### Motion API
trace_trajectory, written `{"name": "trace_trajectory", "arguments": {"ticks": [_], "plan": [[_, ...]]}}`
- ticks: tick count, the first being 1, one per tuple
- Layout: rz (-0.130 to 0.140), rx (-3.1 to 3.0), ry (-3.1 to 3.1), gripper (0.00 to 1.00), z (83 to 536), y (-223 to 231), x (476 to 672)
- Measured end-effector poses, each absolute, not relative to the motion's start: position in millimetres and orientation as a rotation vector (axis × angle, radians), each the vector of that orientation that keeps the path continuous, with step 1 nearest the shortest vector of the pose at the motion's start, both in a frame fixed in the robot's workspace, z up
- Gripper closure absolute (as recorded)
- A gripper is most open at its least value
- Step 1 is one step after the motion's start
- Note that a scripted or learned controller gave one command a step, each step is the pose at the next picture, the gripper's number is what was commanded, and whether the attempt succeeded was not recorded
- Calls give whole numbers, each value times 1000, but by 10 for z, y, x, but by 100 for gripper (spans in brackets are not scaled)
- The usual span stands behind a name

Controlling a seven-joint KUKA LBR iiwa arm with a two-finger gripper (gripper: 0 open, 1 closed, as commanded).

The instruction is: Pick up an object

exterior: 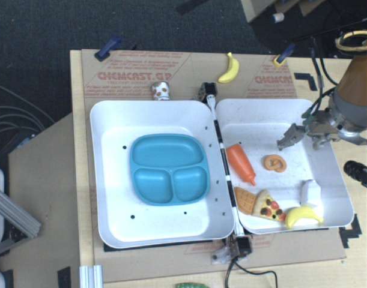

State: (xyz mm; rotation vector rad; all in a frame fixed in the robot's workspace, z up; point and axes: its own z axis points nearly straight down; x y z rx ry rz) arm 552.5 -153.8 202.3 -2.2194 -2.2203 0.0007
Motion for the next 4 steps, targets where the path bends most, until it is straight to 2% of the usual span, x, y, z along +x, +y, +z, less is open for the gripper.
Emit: {"name": "trace_trajectory", "arguments": {"ticks": [1, 2, 3, 4], "plan": [[-1, -2221, -2222, 0, 845, -1211, 6492], [-2, -2221, -2226, 100, 951, -1210, 6499], [-1, -2220, -2225, 0, 949, -1210, 6498], [-2, -2221, -2224, 0, 847, -931, 6668]]}}
